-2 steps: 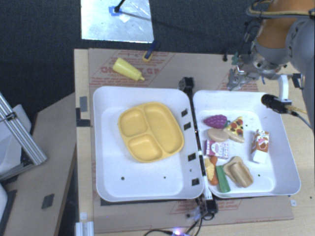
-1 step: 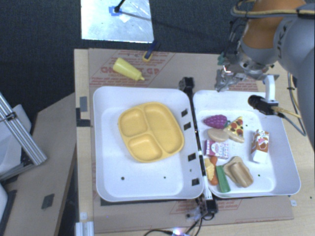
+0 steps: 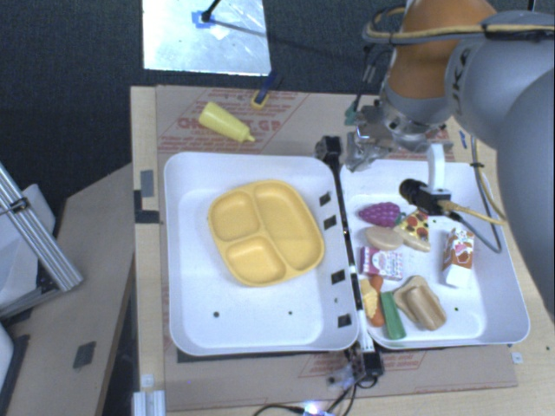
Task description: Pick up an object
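We see left bin holding one yellow tray; right bin holding about eight toy foods; claw state unclear.

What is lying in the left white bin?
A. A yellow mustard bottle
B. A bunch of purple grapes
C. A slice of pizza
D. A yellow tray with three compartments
D. The yellow divided tray lies in the left bin; the grapes and pizza slice lie in the right bin, and the mustard bottle lies on the cardboard behind the bins.
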Action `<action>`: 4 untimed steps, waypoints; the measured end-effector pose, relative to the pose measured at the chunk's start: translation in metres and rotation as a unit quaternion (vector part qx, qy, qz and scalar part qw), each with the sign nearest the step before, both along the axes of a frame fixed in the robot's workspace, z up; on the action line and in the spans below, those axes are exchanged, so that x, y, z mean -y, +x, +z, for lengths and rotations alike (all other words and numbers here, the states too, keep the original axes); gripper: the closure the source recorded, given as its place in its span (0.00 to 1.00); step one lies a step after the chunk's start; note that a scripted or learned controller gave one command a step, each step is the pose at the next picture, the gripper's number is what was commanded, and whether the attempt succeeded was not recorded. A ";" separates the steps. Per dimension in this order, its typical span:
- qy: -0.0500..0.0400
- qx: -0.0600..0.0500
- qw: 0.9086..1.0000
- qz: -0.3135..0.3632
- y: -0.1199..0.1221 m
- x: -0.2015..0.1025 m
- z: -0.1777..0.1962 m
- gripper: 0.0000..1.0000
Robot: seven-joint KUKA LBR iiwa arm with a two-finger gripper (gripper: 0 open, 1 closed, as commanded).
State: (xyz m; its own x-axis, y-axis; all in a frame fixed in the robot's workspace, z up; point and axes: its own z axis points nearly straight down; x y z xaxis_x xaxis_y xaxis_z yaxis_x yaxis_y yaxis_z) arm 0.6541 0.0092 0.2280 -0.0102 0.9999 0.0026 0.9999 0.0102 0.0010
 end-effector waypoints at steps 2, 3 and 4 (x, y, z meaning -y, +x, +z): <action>-0.001 0.001 1.000 -0.002 -0.010 -0.065 0.006 1.00; -0.002 -0.001 1.000 -0.005 -0.019 -0.059 -0.013 1.00; -0.001 0.001 1.000 -0.003 -0.008 -0.061 0.005 1.00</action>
